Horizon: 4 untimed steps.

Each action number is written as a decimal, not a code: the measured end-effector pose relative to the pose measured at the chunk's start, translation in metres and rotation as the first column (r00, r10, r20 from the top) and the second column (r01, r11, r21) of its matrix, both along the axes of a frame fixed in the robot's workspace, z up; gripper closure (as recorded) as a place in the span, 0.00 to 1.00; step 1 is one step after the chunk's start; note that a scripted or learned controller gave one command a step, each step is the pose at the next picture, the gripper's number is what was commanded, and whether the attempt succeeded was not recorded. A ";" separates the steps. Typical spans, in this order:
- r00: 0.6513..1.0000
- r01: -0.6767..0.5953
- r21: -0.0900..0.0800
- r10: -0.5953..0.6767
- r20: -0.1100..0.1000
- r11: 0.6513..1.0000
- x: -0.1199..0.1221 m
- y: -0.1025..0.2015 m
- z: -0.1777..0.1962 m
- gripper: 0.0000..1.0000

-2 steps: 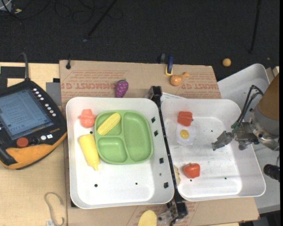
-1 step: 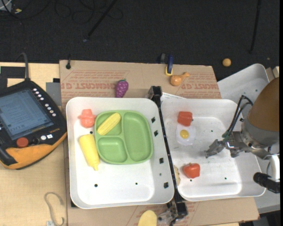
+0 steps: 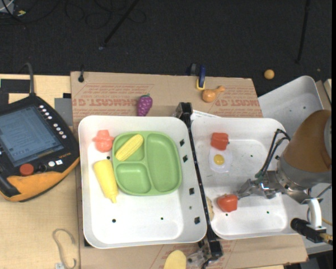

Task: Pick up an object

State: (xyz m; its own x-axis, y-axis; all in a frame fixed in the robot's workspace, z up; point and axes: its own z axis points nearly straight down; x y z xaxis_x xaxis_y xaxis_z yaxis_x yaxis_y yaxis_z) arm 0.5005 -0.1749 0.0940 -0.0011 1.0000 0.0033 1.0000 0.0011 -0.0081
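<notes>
A teach pendant [image 3: 25,147] with a grey screen and an orange underside lay on the wooden bench [image 3: 28,228] at the far left, near a white hook [image 3: 67,244] at the lower edge. Brown cardboard [image 3: 168,91] (printed with red lettering) spread under both bins. On it, behind the bins, sat purple grapes [image 3: 144,104], a blue and yellow clamp [image 3: 200,76] and an orange pear-shaped toy [image 3: 211,93]. A small orange ball [image 3: 269,74] rested on the dark floor further back. A yellow piece [image 3: 175,259] lay at the front edge.
</notes>
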 end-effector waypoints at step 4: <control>1.000 0.002 -0.004 -0.002 0.011 1.000 0.007 0.001 0.099 1.00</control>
State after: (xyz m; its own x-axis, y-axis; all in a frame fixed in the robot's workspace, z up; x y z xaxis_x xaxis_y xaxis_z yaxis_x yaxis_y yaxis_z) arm 0.5074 -0.1744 0.1927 0.0006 1.0000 -0.0007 1.0000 -0.0006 0.0026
